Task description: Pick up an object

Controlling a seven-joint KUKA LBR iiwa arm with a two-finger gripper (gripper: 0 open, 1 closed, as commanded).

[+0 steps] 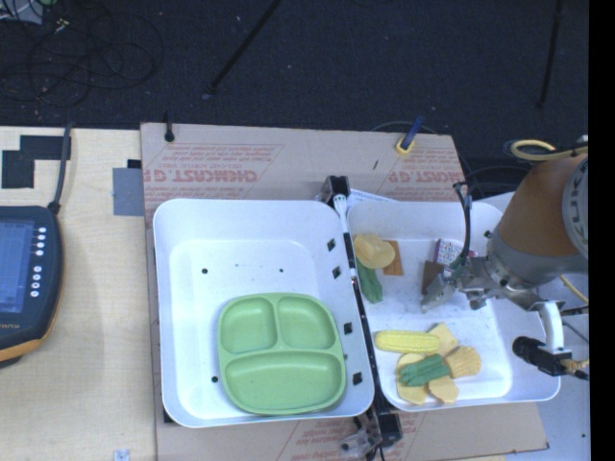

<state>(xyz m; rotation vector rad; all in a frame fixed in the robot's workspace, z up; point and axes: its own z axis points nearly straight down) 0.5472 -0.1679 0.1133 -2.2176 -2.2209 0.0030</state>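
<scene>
Gripper (434,291) hangs low in the right bin (500,384), can't tell how it's set, and the corn cob (407,341) lies just toward the camera from it, long axis running across toward the green tray (281,353).

Robotics lab bench, not a home. Evidence: two white bins (252,221) clipped side by side on a cardboard sheet (288,166) over a pale wood benchtop (72,392). Teach pendant (24,281) with a screen sits at 9 o'clock, its cable running up. Loose cables (86,51) on dark carpet at 11 to 12 o'clock. Grey and orange industrial arm (543,229) enters at 3 o'clock. Bin contents are plastic toy food (428,358) and a green divided tray (281,351).
</scene>
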